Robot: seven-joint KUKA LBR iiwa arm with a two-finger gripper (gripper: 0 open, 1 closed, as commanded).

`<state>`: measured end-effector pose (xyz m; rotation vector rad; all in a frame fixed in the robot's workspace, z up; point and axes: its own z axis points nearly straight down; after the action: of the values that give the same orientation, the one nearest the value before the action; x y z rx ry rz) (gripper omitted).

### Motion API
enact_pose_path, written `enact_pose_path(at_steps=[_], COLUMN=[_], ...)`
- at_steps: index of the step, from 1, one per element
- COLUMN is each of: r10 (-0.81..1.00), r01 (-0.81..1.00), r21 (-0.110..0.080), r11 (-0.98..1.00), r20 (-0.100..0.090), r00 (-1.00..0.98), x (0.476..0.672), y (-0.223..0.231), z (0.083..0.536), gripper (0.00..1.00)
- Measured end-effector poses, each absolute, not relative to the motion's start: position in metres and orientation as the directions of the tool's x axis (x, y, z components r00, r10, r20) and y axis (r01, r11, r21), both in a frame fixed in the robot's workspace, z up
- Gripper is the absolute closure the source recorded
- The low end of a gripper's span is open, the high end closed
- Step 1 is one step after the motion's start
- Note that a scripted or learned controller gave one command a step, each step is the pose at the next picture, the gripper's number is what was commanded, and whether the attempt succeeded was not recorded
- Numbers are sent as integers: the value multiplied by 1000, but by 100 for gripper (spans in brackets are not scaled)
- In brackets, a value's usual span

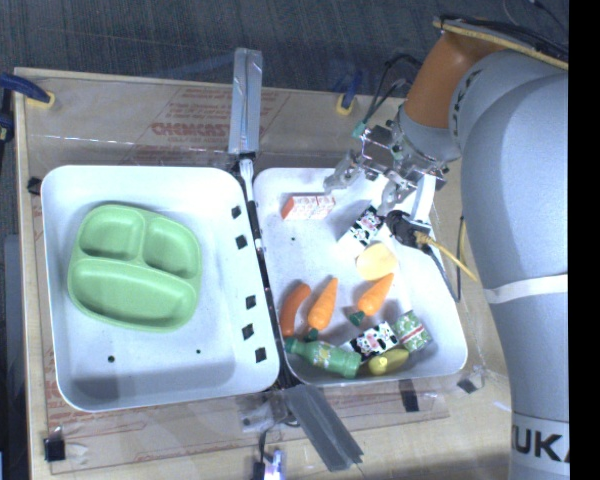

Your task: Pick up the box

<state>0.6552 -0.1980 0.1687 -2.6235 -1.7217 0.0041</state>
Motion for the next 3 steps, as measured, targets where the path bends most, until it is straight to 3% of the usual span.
enact_pose_path(at_steps=[1,2,3], r10=[872,867,832], r01=[872,866,831], r21=[14,35,37], r11=[-489,-499,-555], r20=[5,7,11], r00=[489,499,555], x=[662,658,650], y=[-166,-159,-154], z=[119,112,113], gripper=[0,0,0])
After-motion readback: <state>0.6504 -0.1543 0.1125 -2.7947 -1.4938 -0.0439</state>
